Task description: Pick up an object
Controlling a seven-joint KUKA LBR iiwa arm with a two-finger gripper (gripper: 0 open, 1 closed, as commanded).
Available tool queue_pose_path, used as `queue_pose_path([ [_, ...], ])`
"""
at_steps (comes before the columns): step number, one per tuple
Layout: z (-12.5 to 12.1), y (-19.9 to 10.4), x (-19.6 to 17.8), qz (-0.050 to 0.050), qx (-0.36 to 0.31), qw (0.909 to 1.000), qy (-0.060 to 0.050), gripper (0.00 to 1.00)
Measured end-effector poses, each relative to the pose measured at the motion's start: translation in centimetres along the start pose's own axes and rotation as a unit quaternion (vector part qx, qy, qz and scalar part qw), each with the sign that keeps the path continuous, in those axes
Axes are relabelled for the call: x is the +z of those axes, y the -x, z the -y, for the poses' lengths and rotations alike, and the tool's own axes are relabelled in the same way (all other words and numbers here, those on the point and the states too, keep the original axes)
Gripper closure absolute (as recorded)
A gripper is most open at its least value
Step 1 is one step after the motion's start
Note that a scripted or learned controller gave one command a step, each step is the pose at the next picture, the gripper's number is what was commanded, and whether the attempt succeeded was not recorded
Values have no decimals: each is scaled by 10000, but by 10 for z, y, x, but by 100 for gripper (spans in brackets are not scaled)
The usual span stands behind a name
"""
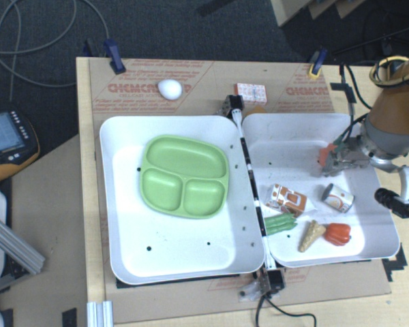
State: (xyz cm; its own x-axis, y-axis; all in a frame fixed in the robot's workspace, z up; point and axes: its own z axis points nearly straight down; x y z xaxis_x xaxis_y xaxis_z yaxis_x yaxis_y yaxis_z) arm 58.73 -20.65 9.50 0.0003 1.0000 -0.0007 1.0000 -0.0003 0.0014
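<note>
Red plastic pepper (337, 234) and tan cone (311, 236) lying below gripper (330, 157); small can (337, 197) sitting just beneath it; gripper hovering, grip state unclear.

A green divided plate (185, 177) is sat in the left white bin (123, 244), three compartments facing up. A white egg-shaped ball (169, 88) and a small patterned box (251, 92) are parked on the cardboard sheet (198, 73) behind the bins. Blue clamps (113, 55) are clipped to the cardboard's back edge, and a handheld screen (7, 138) is left off to the side.
</note>
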Motion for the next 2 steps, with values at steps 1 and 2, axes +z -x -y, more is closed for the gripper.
queue_pose_path([
  [1,0,0,0,-2,2,10000,-3,0],
  [2,-19,-23,10,-2,-10,10000,1,0],
])
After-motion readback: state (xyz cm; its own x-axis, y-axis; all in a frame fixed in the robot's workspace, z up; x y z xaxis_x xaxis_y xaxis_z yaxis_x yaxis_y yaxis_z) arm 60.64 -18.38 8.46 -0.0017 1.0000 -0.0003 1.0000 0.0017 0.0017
